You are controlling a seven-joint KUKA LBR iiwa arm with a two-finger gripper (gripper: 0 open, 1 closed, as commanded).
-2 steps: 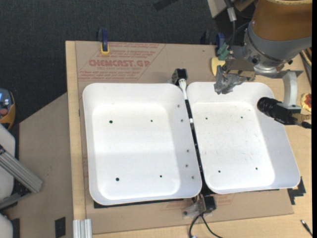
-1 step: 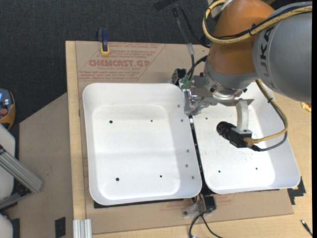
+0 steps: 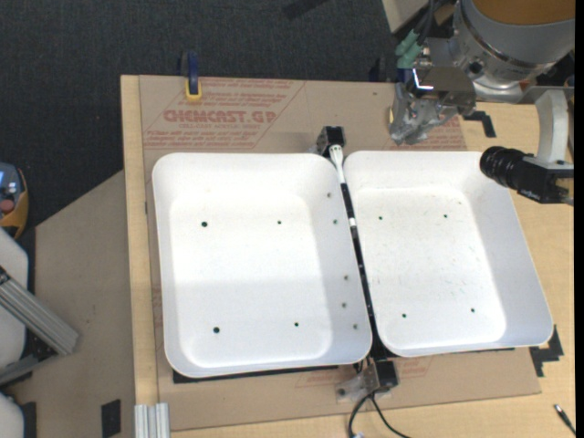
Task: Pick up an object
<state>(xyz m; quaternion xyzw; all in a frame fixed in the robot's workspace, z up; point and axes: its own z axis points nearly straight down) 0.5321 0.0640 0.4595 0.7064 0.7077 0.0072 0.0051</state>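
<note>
A blue-and-yellow clamp (image 3: 191,74) stands at the far left edge of the brown board (image 3: 237,112) that covers the tabletop. On the board lie two shallow white bins side by side. The left bin (image 3: 173,245) shows bare white floor with a few small dark dots. A thin black strip (image 3: 351,235) runs between the two bins from far to near. The right bin (image 3: 520,272) looks the same, with faint specks on its floor; no object to pick up can be made out in either bin. The hand (image 3: 415,121) hangs over the board just beyond the far edge of the right bin, under the grey arm (image 3: 511,35). Whether the hand is open or closed cannot be told.
</note>
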